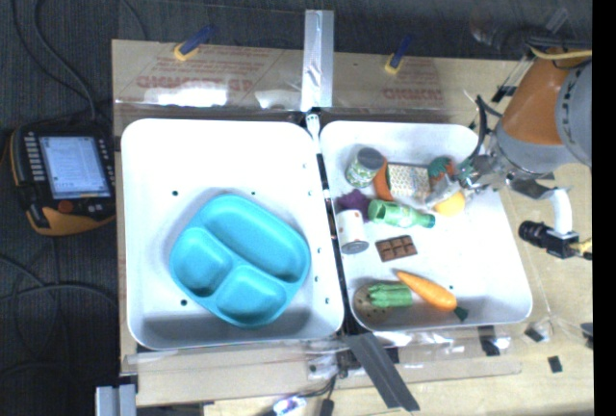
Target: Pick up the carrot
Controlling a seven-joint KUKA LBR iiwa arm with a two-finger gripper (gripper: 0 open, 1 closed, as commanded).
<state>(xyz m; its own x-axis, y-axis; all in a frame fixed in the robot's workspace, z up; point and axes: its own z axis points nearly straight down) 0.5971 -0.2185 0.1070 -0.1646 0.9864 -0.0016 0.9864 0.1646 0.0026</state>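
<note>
Carrot [426, 289], unlabelled, beside green vegetable [389, 296]; cardboard lettering [197, 77] illegible.

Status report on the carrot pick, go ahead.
Gripper at right bin's far edge, over the clutter. Carrot untouched near front wall, beside green toy.

The arm [563, 120] is a rounded grey body with a broad orange band [532, 106] above the wrist. Toward nine o'clock it narrows into a small dark, metallic gripper [469, 171].
</note>
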